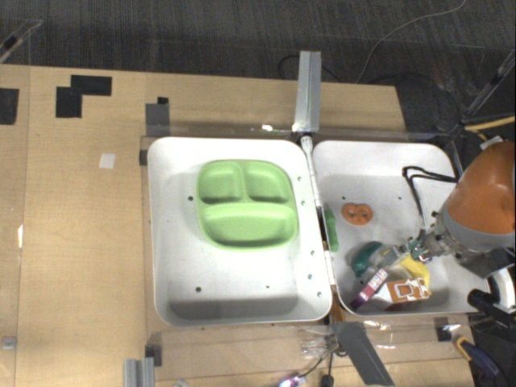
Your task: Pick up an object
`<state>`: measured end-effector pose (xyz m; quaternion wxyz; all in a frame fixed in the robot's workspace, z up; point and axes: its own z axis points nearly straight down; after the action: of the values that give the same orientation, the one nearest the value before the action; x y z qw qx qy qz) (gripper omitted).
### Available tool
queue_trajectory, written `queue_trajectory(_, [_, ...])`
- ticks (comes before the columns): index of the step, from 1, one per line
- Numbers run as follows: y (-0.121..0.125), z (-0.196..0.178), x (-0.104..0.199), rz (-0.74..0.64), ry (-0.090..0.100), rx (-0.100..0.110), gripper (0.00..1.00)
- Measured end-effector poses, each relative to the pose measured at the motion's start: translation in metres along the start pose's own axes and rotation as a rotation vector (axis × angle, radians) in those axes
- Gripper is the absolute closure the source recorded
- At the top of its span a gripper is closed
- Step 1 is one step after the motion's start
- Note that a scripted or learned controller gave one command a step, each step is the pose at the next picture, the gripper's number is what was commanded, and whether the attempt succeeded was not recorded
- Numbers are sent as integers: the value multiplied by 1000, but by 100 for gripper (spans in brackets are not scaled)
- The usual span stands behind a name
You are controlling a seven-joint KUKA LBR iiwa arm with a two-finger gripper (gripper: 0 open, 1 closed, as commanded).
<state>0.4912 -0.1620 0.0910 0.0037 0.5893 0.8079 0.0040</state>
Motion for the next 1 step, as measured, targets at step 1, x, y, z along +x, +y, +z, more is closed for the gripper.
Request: queue_trajectory(1, [4,-12,1,-2,0,-7,100])
